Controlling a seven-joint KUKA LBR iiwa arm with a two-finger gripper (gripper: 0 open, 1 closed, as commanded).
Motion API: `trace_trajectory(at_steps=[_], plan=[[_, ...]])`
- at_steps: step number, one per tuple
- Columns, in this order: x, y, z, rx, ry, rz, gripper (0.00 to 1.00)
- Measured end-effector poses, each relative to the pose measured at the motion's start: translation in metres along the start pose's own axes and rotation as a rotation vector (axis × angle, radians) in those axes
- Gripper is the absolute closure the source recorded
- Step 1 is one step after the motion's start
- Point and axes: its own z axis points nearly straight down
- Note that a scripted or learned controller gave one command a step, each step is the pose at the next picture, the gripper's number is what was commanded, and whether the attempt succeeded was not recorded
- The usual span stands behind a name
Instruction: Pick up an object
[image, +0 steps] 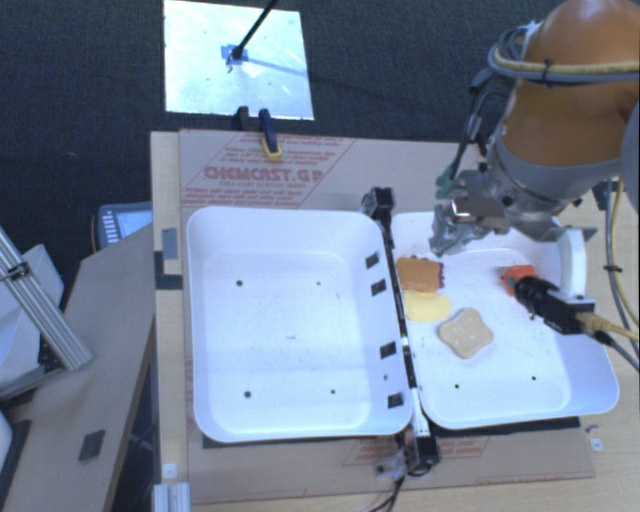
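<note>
The gripper (447, 240) hangs over the right bin (590, 385), right by the brown slice (420, 273), yellow piece (428, 307) and toast (466, 333)

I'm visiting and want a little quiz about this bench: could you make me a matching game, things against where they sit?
Things:
1. toast slice
2. yellow piece
3. claw
4. orange piece

Places:
A. above the right bin's far left part
B. right bin, nearest the front
C. right bin, over toward the right, beside a black part
D. right bin, between the brown-topped piece and the toast

Pairs: 1-B, 2-D, 3-A, 4-C
</note>
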Motion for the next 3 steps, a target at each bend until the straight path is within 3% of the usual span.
trace_trajectory(at_steps=[1,2,3], plan=[[0.077,-0.016,-0.093,-0.001,0.002,0.0,1.0],[0.136,0.015,-0.083,0.009,-0.002,0.003,1.0],[0.198,0.075,-0.137,0.001,0.001,0.004,1.0]])
